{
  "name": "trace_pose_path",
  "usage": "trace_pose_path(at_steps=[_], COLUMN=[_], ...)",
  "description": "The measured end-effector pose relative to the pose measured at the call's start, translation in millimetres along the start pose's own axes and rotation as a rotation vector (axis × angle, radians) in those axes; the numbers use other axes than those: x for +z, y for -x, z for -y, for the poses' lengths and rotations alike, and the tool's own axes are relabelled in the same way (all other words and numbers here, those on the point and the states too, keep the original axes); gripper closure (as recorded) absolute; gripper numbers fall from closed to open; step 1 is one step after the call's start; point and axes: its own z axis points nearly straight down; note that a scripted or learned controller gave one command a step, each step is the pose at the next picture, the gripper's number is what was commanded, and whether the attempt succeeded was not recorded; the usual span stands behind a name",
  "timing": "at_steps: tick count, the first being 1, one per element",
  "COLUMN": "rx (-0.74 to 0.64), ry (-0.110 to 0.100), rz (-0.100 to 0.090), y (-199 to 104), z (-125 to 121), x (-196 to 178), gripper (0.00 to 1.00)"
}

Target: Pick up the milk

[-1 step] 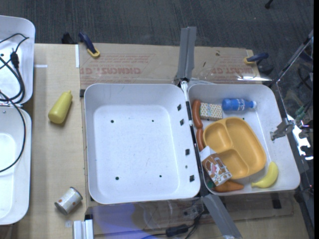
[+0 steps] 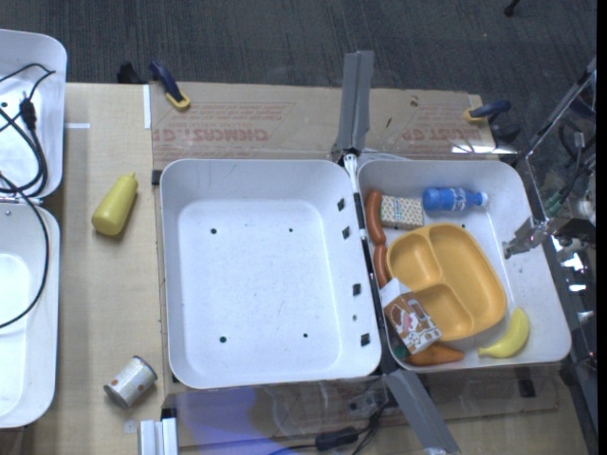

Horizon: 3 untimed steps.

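A slanted overhead view shows a tabletop (image 2: pixel 114 282) carrying two shallow white bins side by side. The left bin (image 2: pixel 190 349) fills the middle of the frame. The right bin (image 2: pixel 545 325) sits at centre right and is crowded. In it lies a yellow divided plate (image 2: pixel 446 278). A small brown and white milk carton (image 2: pixel 413 322) lies tilted at the plate's lower left corner, overlapping its rim, near the bin's lower left. Just below the carton is an orange carrot (image 2: pixel 436 354). A banana (image 2: pixel 507 337) rests at the lower right. A blue bottle (image 2: pixel 453 198) and a small patterned box (image 2: pixel 402 212) lie along the top, with sausages (image 2: pixel 377 218) down the bin's left wall.

Outside the bins, a yellow mustard bottle (image 2: pixel 115 205) lies at the left, and a small can (image 2: pixel 130 380) at the lower left.

Metal hardware crowds the right edge of the frame; I cannot tell whether the pincer is spread or pressed together.

The pick appears not yet begun: the milk lies untouched. The next move likely calls for reaching over the right bin, lining up over the carton and descending clear of the plate rim and carrot.
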Motion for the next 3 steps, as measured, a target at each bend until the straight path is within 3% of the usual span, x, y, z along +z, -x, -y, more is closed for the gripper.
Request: trace_pose_path(at_steps=[1, 2, 3], rx=[-0.054, -0.051, -0.073], ry=[0.006, 0.01, 0.006], rz=[0.002, 0.009, 0.002], y=[-57.8, -54.5, -31.8], z=[-48.0, -48.4, -41.5], x=[113.0, 103.9, 111.9], gripper=[0.0, 1.0, 1.0])
